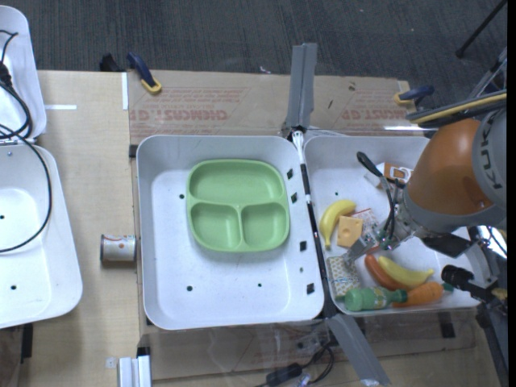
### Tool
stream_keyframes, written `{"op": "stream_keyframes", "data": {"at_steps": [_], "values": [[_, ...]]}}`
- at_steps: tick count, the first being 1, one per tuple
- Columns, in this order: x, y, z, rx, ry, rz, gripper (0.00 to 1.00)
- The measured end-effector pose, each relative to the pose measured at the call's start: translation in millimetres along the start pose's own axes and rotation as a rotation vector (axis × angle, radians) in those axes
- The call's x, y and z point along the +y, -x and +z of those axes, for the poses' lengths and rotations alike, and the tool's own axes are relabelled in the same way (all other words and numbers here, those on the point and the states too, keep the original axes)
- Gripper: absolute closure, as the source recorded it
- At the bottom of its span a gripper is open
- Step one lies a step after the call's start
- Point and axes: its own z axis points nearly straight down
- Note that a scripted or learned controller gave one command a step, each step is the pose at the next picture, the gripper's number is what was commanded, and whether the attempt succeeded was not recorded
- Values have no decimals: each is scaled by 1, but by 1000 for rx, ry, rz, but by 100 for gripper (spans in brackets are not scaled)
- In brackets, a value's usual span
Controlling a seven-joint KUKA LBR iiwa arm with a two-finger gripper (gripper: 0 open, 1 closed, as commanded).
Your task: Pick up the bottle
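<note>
Green bottle [372,299], R bin [322,156] front.

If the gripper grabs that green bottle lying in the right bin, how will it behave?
The green bottle lies on its side, so it may roll if nudged. It looks like smooth plastic, probably light and slippery. The carrot beside it could get dragged along.

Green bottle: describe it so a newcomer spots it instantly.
Look in the right-hand white bin, at its near edge. The green plastic bottle lies on its side there, beside an orange carrot and below a yellow banana. It is the only green thing in that bin.
</note>
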Motion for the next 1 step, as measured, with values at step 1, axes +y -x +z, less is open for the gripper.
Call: {"op": "stream_keyframes", "data": {"at_steps": [1], "values": [[-5,64,-126,2,-6,22,0]]}}
